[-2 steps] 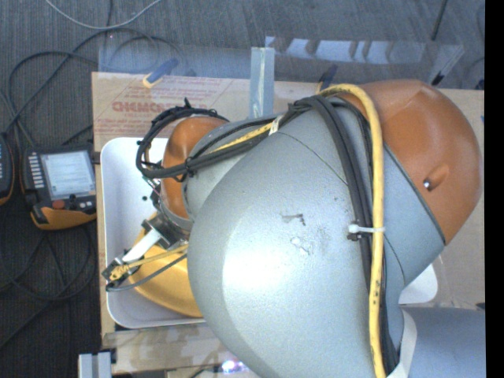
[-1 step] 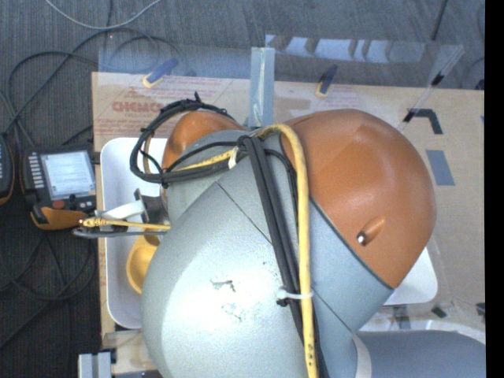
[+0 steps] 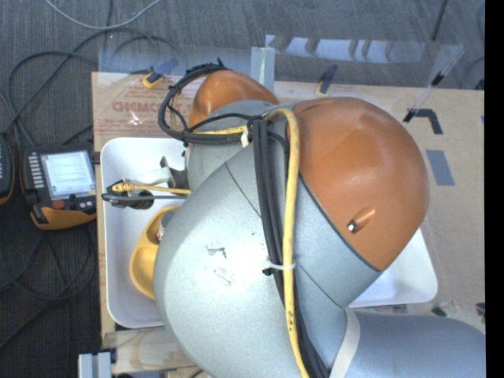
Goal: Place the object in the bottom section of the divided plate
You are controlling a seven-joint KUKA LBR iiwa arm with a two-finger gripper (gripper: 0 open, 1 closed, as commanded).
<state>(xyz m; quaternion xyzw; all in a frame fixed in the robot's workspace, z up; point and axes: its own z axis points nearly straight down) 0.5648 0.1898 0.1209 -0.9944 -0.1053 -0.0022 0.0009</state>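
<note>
Robot arm (image 3: pixel 315 235) looms over the left bin (image 3: pixel 118 235), blocking most of the bench from the overhead camera.

The grey arm with its orange joint covers reaches in from the right and fills the middle of the view, a yellow cable (image 3: pixel 290 211) and black cables running along its body. The gripper (image 3: pixel 169 168) appears as a dark shape at the arm's left edge, over the upper part of the left white bin; whether the pincer is apart or together cannot be told. Just beside it lies a slim object with a yellow and black handle (image 3: pixel 138 189), on the bin floor. Below that, a yellow divided plate (image 3: pixel 146 262) rests in the same bin, largely hidden by the arm; its sections cannot be made out. A handheld control pendant (image 3: pixel 59 179) sits on the carpet to the left of the bench.
</note>
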